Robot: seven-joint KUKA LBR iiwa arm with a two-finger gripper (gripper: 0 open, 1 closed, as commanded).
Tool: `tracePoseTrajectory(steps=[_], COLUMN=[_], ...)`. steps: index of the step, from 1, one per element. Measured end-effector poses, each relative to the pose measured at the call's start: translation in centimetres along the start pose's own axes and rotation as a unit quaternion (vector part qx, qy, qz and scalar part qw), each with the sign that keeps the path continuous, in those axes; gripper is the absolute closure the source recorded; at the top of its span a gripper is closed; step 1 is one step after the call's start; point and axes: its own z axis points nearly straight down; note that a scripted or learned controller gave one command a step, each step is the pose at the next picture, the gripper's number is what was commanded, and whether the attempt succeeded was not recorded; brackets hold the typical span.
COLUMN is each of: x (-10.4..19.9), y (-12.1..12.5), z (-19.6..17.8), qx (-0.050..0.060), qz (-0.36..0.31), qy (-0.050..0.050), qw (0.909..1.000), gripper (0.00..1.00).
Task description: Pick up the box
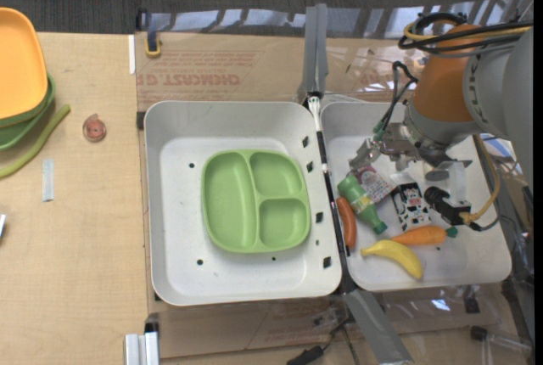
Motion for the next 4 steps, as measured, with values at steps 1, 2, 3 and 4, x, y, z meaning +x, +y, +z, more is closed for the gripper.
tracePoseTrajectory(steps=[1, 2, 3, 4], x=[0.4, 0.4, 0.4, 0.4], y=[-1.5, -1.5, -4.5, -4.7], z=[0.0, -1.0, -0.4, -0.1], qx=[0.0, 0.0, -0.005, -0.002], qz=[0.035, 0.037, -0.121, -0.121], qy=[0.0, 0.001, -0.002, -0.002], qw=[0.9994, 0.9993, 0.9926, 0.9926], gripper=[0.0, 1.0, 1.0, 0.0])
